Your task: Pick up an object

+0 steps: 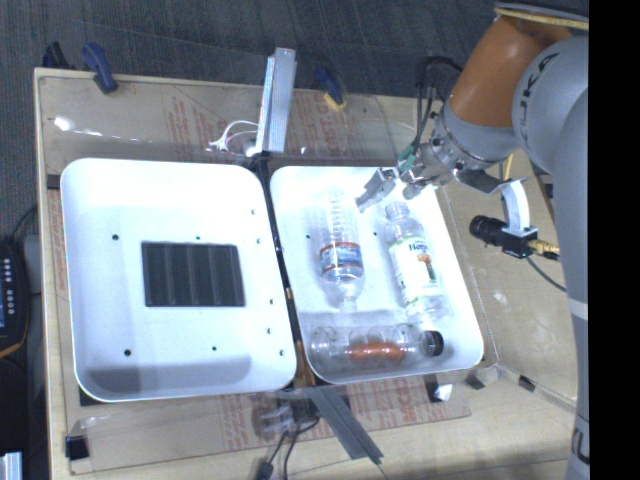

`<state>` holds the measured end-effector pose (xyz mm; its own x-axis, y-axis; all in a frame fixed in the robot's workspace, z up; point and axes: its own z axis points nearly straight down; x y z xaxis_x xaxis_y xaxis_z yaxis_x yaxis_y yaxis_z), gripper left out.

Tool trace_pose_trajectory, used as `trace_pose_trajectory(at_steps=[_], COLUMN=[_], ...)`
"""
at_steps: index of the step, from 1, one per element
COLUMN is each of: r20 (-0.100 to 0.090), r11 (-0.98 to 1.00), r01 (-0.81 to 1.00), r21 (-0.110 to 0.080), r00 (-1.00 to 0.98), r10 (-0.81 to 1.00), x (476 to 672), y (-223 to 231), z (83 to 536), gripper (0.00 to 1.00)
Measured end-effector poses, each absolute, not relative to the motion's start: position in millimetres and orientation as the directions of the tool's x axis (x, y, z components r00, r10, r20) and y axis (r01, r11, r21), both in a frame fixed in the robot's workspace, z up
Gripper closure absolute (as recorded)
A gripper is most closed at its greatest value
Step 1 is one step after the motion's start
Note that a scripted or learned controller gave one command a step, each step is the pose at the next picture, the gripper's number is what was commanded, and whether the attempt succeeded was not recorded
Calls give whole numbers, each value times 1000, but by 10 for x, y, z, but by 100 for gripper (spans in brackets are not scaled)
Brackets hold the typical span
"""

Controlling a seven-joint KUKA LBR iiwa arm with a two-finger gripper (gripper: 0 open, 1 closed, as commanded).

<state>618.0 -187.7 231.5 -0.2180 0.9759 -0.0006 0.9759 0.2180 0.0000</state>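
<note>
Three clear plastic bottles lie in the right bin (462, 308). One with a blue and red label (340, 253) lies near the bin's middle. Another with a white and orange label (413, 263) lies to its right. The third, with an orange-red label and a black cap (375, 346), lies crosswise along the front wall. My gripper (392, 184) hangs over the bin's back right part, just above the white-labelled bottle's cap end. Its fingers are spread open with nothing between them.
The left bin (90, 228) has a dark ribbed rectangle (192, 274) on its floor. A metal post (277, 98) stands behind the seam between the bins. Blue clamps (100, 68) grip the bench's back edge. A black fitting (498, 232) sits to the right of the right bin.
</note>
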Motion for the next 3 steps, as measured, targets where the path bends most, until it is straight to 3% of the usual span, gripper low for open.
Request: trace_pose_trajectory(at_steps=[1, 2, 3], r20=[-1, 2, -3], r11=[399, 485, 569], r01=[917, 875, 822], r21=[0, -3, 1], r00=[-399, -485, -569], r10=[917, 875, 822], x=[6308, 5989, 5930], y=[-1832, -1411, -1700], z=[2514, 1667, 939], gripper=[0, 0, 0])
